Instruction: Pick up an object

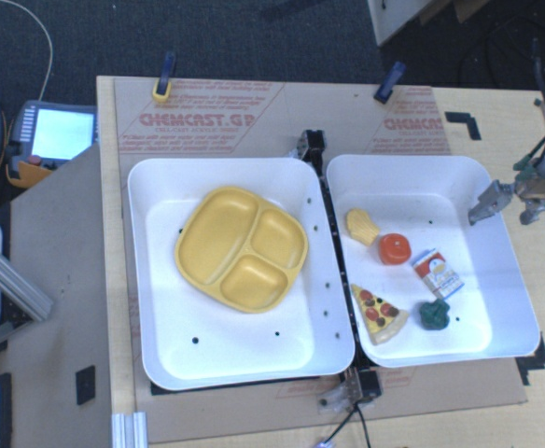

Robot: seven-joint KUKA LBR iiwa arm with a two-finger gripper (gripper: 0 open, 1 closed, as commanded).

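At the right rim of the right bin (506, 250), around three o'clock in my view, I see the claw (515, 201) hanging over the bin's edge with nothing between its fingers; whether they are spread or pressed together I cannot tell from this angle.

From the claw, the toys lie off toward eight o'clock, all inside the right bin. Nearest is a small red and white carton (438, 273), its long axis running from ten to four o'clock. Just beside it at seven o'clock sits a dark green lump (433, 315). A red tomato (395, 248) rests near the carton at ten o'clock, and a pale yellow piece (362, 226) touches or nearly touches the tomato, its long axis also running ten to four. A pizza slice (380, 313) lies near the bin's left wall, its tip pointing toward eleven o'clock and its crust toward five.

Over in the left bin (151, 278) a yellow divided plate (242, 248) lies flat, well apart from the claw. Both bins sit on the surface (254, 115).
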